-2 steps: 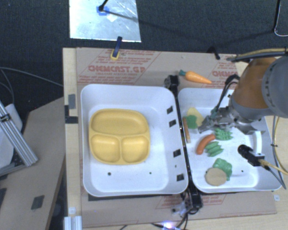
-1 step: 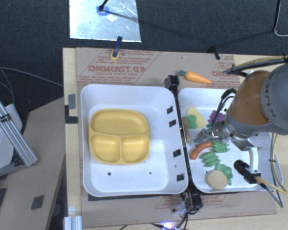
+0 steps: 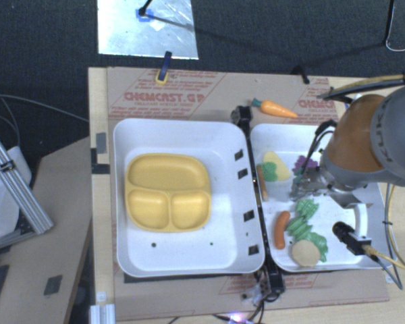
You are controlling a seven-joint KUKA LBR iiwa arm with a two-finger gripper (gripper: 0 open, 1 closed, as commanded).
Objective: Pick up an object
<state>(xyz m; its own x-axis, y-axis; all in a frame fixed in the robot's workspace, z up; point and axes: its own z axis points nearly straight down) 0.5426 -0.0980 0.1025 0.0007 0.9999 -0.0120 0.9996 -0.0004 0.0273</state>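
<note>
Item: one object to be picked, choice open. Location: right bin on the desk, which holds a mixed lot of what look like small toy foods. Candidates listed: green leafy piece, lying just below the hand; purple cluster, close above it; yellow-and-green piece, near the bin's left wall; orange-red stick, lying lengthwise; tan round piece, at the bottom edge, touching or nearly touching the green leaves. Hand: low inside the right bin, between the purple cluster and the green leafy piece; whether it is open, closed or gripping anything cannot be told, the wrist covering it from above. Handling, by judgement: all pieces probably light, moulded plastic or foam, not fragile. The green leafy piece looks thin and irregular and may flex or slip, so it is best pinched across its thickest lobe. The orange-red stick is narrow and stiff and is best taken across its middle. The tan round piece is smooth and may roll out of a pinch unless taken across its widest part. The purple cluster is bumpy, which may help grip. Also on record: left bin with a yellow divided plate; an orange carrot on the desk beyond the bins.
</note>
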